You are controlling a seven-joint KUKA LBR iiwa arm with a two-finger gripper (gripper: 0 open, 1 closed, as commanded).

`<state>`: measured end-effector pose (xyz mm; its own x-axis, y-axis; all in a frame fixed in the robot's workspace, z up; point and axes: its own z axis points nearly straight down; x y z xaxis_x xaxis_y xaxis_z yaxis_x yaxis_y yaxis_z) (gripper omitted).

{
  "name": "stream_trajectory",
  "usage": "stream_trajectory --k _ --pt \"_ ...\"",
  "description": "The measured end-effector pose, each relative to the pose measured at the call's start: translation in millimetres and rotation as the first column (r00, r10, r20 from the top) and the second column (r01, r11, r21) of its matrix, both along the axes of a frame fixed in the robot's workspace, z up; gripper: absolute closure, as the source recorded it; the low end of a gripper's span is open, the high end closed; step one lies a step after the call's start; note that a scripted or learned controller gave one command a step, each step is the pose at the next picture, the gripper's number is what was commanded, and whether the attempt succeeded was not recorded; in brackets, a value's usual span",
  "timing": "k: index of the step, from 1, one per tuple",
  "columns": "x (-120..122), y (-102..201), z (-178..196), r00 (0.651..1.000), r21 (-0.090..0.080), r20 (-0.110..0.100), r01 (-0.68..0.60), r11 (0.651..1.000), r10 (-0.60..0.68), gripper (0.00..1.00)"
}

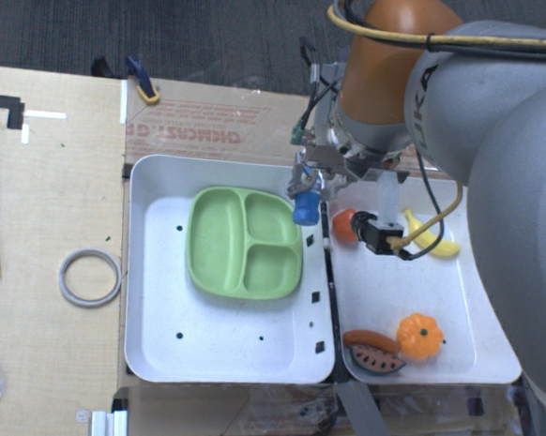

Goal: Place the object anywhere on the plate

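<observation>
At the far left of the frame a roll of clear tape lies on the wooden bench, well apart from the bins. Next comes the left bin, holding a green divided plate in its upper half. At the plate's upper right corner hangs the gripper, clenched on a small blue object that shows between its fingers, over the plate's rim and just beside the wall between the bins. The relation that matters: the plate's open compartments lie to the left and slightly down-frame of the held object, so in my judgement a short shift that way would put it safely over the plate before letting go. Further right, the right bin holds a red tomato-like piece, a yellow banana, an orange pumpkin and a watermelon slice.
</observation>
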<state>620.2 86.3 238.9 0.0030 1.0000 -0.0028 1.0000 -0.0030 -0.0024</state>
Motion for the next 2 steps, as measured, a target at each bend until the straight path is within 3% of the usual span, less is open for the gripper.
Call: stream_trajectory --k 1,2 --pt "-0.1 0.3 -0.1 1.000 0.000 0.000 -0.001 1.000 0.001 0.00" --pt "0.3 -0.7 7.3 1.000 -0.003 -0.003 -0.001 1.000 0.001 1.00"
